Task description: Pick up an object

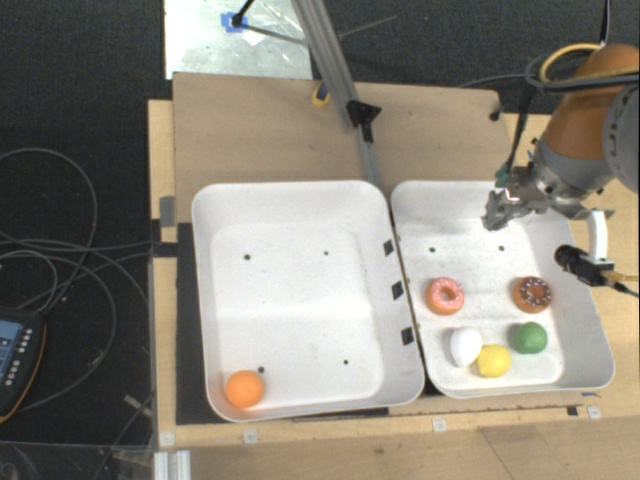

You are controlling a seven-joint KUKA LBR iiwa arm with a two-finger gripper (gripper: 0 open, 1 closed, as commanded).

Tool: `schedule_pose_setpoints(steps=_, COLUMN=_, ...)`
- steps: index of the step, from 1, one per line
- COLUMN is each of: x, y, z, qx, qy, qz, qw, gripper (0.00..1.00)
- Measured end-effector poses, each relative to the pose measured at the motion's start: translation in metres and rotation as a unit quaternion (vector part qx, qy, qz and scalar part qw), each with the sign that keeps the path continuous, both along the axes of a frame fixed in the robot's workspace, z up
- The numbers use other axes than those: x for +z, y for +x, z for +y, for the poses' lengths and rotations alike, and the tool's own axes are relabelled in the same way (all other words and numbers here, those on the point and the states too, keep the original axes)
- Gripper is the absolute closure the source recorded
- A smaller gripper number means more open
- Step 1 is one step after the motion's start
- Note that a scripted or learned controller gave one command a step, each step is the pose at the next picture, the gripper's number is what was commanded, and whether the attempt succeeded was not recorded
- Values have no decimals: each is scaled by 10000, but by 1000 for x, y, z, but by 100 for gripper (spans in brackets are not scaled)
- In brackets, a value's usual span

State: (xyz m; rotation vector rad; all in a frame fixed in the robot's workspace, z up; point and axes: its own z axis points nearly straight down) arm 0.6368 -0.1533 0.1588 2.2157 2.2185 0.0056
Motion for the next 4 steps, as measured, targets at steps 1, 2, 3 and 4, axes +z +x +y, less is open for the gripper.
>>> schedule_pose_setpoints(steps=1, x=55, y=2, z=0, qx=14, qy=-2, qz=-8, qw=10000, gripper=100)
schedule_pose_setpoints(steps=2, x=52, y=-2, z=59, qx=46, qy=20, qz=29, qw=10000, gripper=100)
schedule_pose_setpoints(steps=3, x=45, y=-10, z=111, qx=45, qy=20, qz=38, qw=10000, gripper=100)
schedule_pose_setpoints(steps=4, x=50, y=-14, z=157, qx=45, qy=22, qz=33, qw=10000, gripper=100)
